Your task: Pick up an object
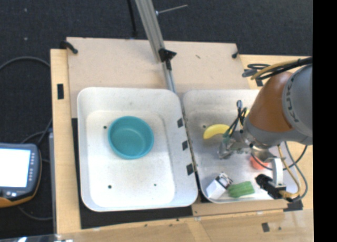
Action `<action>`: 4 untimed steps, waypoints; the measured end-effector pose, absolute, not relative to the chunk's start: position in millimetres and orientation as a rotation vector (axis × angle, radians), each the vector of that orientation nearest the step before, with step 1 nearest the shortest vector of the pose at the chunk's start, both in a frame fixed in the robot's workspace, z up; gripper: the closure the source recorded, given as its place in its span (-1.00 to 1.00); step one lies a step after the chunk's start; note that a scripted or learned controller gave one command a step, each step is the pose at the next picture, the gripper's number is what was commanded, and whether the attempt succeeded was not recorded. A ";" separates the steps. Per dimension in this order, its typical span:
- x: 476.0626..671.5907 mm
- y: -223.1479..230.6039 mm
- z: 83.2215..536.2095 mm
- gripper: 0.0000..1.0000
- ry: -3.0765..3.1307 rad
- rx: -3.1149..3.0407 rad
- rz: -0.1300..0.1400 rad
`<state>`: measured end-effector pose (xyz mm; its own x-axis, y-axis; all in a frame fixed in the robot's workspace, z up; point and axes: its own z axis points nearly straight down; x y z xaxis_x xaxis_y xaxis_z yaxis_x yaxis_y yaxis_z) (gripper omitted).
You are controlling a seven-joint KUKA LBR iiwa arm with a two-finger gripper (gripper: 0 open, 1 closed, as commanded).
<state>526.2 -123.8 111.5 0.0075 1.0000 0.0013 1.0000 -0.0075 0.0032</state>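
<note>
- Gripper (227, 149) hung low in the right bin (202, 109), just below the yellow banana (216, 131); whether it was apart or together could not be told.
- Banana lay near that bin's middle, close to the fingers, contact unclear.
- A green object (240, 189) and a white-and-black item (218, 185) rested at the bin's near edge, side by side.
- A teal bowl (130, 137) sat upright in the left bin (95, 193).

Single fixed cam above the tabletop (126, 67), tilted down, mid-range. Covers both bins: right bin (202, 104) under my tool (227, 149), left bin (89, 104) beyond it. My arm (276, 109) enters frame-right.
</note>
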 end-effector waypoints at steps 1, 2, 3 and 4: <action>531.6 -120.7 174.2 1.00 2.220 2.213 0.008; 539.3 -119.5 237.0 1.00 2.221 2.211 0.008; 540.4 -119.9 245.7 1.00 2.228 2.213 0.003; 539.4 -68.6 255.6 1.00 2.230 2.211 0.006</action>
